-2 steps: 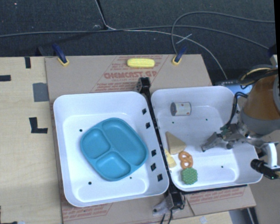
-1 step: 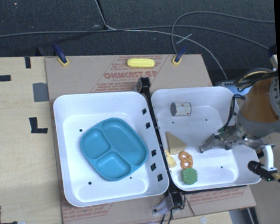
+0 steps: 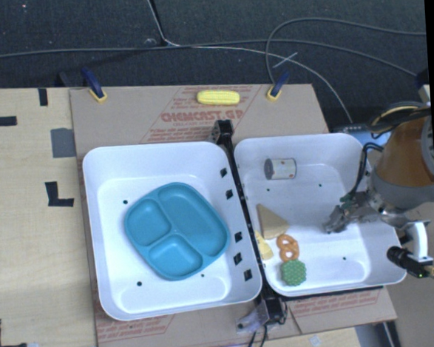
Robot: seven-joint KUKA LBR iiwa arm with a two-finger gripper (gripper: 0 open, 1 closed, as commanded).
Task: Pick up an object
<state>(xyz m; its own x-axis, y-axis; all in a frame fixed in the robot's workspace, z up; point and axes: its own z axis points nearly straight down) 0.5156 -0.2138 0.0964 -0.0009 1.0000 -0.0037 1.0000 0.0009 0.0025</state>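
In the right bin (image 3: 348,146) lie a grey cylinder (image 3: 280,168) near the back, a pale yellow wedge (image 3: 271,219), a small yellow piece (image 3: 264,248), an orange pretzel shape (image 3: 286,246) and a green knobbly ball (image 3: 293,273) at the front left. My gripper (image 3: 341,220) hangs low over the bin's right half, pointing left. It is well to the right of the wedge and the pretzel, apart from both. I see nothing held in it.
A blue divided plate (image 3: 176,230) lies in the left bin (image 3: 98,166). A yellow corn-like object (image 3: 217,97) rests on the cardboard behind the bins. A black divider (image 3: 238,205) runs between the bins. Cables cross the dark floor at the back.
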